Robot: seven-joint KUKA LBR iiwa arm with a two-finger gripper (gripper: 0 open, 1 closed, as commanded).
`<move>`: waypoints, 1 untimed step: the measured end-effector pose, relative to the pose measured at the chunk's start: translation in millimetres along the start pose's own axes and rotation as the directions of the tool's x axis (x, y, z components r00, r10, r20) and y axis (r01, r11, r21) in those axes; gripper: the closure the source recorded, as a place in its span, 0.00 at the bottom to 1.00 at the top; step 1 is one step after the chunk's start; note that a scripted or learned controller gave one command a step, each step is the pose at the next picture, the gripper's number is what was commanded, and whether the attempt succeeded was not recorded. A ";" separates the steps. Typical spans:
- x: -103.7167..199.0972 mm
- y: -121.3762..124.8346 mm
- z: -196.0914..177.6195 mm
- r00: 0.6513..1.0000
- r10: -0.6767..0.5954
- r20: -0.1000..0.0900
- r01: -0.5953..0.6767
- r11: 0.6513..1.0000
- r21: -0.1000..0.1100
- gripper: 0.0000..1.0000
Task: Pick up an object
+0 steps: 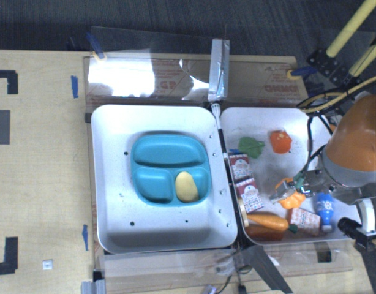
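Orange toy (293,199) sits right at the gripper (292,192) in the right bin (261,118), nothing lifted; finger state unreadable

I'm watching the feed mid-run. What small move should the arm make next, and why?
Probably a short straight lift. The hand sits low in the right bin, right at the small orange piece and crowded by the blue bottle and the carrot-like toy. The view does not settle whether the piece is gripped; raising a little would show that without shoving the neighbours.
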State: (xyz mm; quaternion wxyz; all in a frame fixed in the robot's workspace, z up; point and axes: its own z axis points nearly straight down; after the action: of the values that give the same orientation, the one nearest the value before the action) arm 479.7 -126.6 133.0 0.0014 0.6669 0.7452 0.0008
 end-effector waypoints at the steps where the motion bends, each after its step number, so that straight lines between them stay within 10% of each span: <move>1: 17.5 132.7 46.2 0.998 -0.060 0.000 0.060 0.998 -0.004 1.00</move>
State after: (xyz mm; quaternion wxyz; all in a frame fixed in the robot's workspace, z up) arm 609.8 -94.6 87.2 0.0029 0.6444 0.7647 0.0023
